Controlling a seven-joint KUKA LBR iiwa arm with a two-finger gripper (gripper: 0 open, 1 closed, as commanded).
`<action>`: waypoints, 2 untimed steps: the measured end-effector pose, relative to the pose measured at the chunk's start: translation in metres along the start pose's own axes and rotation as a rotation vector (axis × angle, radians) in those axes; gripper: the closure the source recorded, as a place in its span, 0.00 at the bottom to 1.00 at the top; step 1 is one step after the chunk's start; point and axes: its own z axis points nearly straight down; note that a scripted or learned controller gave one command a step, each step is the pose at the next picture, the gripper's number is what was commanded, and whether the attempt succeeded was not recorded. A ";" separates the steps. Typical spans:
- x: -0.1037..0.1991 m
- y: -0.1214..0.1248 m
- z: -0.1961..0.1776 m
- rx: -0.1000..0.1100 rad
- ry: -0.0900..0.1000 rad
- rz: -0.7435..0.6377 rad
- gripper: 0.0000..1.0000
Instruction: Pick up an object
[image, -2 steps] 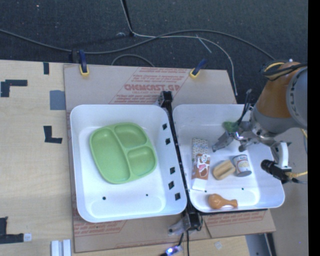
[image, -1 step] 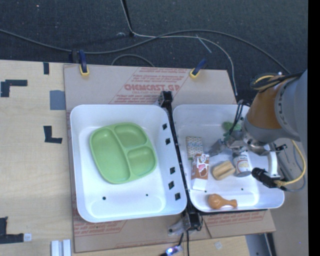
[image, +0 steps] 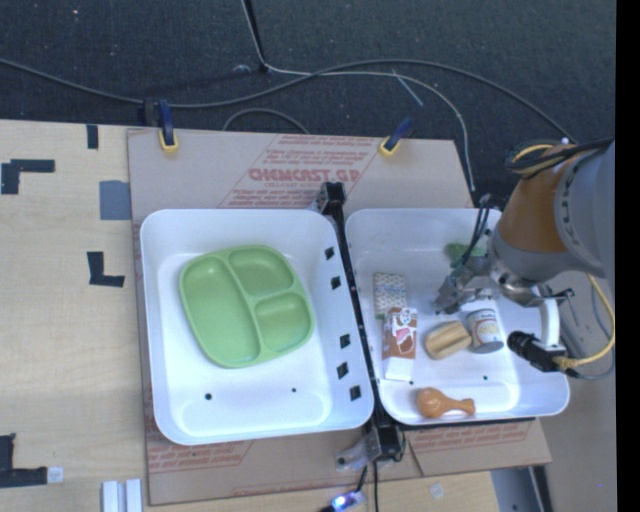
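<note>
My gripper (image: 453, 295) hangs low over the right bin (image: 430, 232), near its middle, with the arm's orange band (image: 530, 212) above it at the right. Just below the gripper lie a tan bread-like piece (image: 447, 340) and a small round can (image: 485, 327). A patterned packet (image: 390, 291) and a red-and-white packet (image: 400, 334) lie to the gripper's left. An orange drumstick-shaped toy (image: 444, 404) rests at the bin's front edge. A green item (image: 458, 251) peeks out behind the wrist, mostly hidden. I see nothing held.
The left bin (image: 240, 405) holds a green divided plate (image: 245, 304). A black divider (image: 347, 300) runs between the bins. Yellow and black cables (image: 560, 350) loop off the arm over the right bin's right rim.
</note>
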 end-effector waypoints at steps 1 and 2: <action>-0.003 0.003 -0.042 -0.001 0.003 0.000 1.00; -0.010 0.005 -0.087 -0.002 0.002 0.000 1.00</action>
